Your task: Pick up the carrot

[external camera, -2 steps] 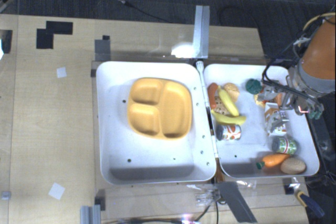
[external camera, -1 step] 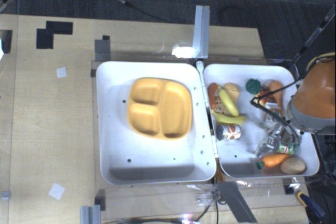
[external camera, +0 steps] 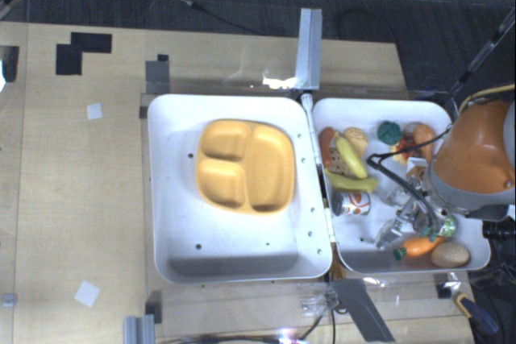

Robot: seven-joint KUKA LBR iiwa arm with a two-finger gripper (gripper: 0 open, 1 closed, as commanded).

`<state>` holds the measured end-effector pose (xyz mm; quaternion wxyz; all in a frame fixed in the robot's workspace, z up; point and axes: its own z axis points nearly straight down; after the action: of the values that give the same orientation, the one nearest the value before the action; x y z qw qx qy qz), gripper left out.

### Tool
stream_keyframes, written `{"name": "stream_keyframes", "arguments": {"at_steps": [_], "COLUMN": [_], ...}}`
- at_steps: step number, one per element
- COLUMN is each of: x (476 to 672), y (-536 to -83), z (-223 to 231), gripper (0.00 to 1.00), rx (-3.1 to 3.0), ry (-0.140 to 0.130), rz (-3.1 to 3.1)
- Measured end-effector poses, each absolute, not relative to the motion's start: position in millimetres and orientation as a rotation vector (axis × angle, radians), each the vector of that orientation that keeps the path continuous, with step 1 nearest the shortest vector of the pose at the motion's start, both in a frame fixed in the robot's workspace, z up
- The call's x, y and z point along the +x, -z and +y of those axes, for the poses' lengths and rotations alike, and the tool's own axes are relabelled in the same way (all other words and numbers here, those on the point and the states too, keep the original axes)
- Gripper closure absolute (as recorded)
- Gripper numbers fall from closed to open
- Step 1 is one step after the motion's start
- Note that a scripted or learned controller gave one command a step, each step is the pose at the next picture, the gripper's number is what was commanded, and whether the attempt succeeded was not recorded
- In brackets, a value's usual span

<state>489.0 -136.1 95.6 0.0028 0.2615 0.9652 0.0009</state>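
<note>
Carrot (external camera: 418,246) is what must be picked up, and it is seen lying flat near the front edge of the right bin (external camera: 476,263). It is orange with a small green end. A pale, egg-shaped thing (external camera: 450,254) is touching it on the right side. The gripper (external camera: 401,223) is seen just above and to the left of the carrot, very near it. It cannot be told whether the gripper is apart or together, because that part is small and blurry. Nothing is seen held in it.

Farther back in the same bin, a banana (external camera: 348,159), a small can (external camera: 355,205) and a dark green thing (external camera: 390,131) are seen. A yellow tray (external camera: 246,166) is seen in the left bin (external camera: 173,197).

Things could go wrong from here. The carrot is round, so it could be pushed away and rolled. The egg-shaped thing could be bumped or grabbed by mistake, because it is so close. The bin wall could be hit too.
</note>
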Motion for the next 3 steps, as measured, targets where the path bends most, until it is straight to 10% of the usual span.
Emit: {"name": "stream_keyframes", "arguments": {"at_steps": [1, 3], "x": [492.6, 488.6], "y": [-108, -101], "z": [-136, -145], "gripper": [1.00, 1.00], "rx": [0.809, 0.681], "ry": [-0.002, -0.002], "rz": [3.020, 3.062]}}
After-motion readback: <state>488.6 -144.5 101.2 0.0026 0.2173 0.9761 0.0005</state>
